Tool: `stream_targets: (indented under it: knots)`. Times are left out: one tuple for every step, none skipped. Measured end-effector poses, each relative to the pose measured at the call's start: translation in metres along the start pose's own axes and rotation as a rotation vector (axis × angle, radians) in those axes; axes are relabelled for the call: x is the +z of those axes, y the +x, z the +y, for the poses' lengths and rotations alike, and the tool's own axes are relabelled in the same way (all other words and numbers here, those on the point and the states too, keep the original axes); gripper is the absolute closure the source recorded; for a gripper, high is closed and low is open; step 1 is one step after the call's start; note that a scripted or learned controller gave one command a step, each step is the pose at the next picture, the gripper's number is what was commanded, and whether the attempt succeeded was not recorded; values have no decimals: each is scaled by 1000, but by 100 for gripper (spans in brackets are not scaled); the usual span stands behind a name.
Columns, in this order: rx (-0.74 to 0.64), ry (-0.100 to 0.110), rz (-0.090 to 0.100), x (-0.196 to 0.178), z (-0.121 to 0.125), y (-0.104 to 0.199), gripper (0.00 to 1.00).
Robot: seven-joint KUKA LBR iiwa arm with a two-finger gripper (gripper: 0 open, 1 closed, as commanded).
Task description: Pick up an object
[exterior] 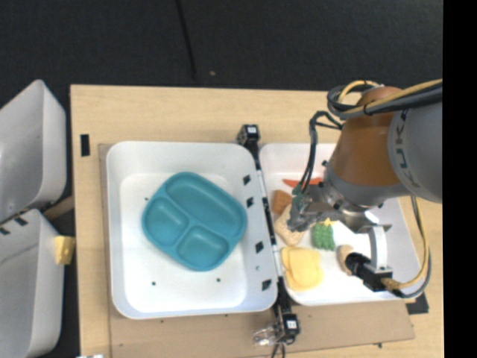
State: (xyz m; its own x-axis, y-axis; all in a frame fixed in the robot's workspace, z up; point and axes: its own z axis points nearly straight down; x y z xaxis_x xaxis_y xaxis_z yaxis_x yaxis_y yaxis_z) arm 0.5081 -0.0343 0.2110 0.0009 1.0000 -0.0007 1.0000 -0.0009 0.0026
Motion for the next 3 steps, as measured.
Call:
stream_targets:
  knots:
    - [-10, -14, 4, -141, -16, 55, 100]
    - [-14, -1, 3, -169, -18, 162, 100]
    - [-10, 2, -2, -178, -17, 155, 100]
